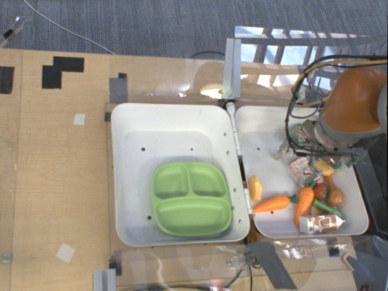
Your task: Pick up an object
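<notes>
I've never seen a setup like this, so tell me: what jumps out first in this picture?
The bright green divided plate lying in the left white bin catches the eye first. Next, the arm's orange band over the right bin, above a jumble of toy food, with an orange carrot lying apart.

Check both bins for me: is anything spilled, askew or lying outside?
Nothing has spilled. The green divided plate lies flat in the left bin. The toy food is heaped in the right bin's near-right corner, and one carrot lies apart, pointing at the divider. Everything sits inside the bins.
</notes>
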`<act>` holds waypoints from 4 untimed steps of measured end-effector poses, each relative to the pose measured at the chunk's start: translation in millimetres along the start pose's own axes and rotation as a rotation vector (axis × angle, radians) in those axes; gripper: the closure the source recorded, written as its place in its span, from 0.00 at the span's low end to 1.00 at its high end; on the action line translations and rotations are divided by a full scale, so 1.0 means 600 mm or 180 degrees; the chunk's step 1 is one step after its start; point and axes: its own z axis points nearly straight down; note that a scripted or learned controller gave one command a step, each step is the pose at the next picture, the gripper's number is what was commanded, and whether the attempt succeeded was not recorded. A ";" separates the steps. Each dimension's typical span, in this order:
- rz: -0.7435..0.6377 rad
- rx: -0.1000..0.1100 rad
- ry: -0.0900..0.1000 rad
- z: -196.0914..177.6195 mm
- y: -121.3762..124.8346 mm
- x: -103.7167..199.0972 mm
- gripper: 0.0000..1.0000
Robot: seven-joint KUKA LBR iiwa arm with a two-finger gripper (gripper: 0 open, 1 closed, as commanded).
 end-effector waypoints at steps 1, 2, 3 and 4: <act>-0.0344 0.0069 -0.0066 -0.011 0.014 0.150 0.00; -0.0928 0.0017 -0.0024 -0.005 0.119 0.050 0.00; -0.1540 -0.0010 -0.0006 -0.007 -0.002 -0.054 0.00; -0.1525 0.0007 -0.0035 -0.029 -0.002 -0.060 1.00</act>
